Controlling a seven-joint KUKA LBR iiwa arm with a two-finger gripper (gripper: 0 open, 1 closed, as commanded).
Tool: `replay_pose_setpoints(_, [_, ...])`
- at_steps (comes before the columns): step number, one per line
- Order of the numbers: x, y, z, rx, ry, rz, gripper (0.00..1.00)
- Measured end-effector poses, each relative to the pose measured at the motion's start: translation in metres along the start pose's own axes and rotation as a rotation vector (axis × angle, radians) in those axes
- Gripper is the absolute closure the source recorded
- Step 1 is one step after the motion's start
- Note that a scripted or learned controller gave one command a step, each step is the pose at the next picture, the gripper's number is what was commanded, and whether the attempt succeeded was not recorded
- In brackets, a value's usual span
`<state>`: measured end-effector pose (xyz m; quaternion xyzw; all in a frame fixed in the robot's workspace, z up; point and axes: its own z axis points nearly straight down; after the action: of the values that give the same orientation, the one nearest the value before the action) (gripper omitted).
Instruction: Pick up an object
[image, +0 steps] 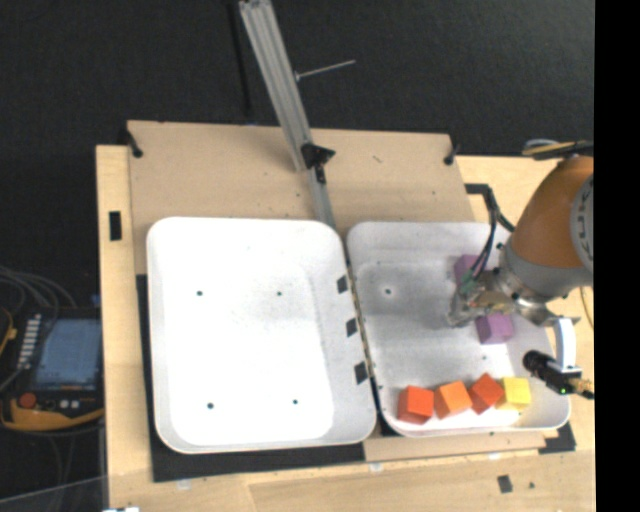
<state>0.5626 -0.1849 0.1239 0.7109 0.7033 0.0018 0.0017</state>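
The arm's claw (470, 300) is down in the right bin (400, 260), near its right wall, among purple blocks: one (466, 267) just behind it, another (495, 327) just in front. Whether it is spread or pinching, I cannot tell. Crowded so close, it could nudge a block aside and close on nothing. Along the bin's front edge sit a red block (416, 403), an orange block (453, 397), another red one (486, 391) and a yellow block (517, 390), well clear. The left bin (245, 330) lies alongside on the worktop (300, 150).
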Motion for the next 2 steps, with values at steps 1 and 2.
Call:
replay_pose_setpoints(1, [-0.004, -0.003, -0.045, -0.001, -0.002, -0.001, 1.00])
replay_pose_setpoints(2, [-0.005, -0.001, -0.099, -0.003, -0.003, -0.014, 1.00])
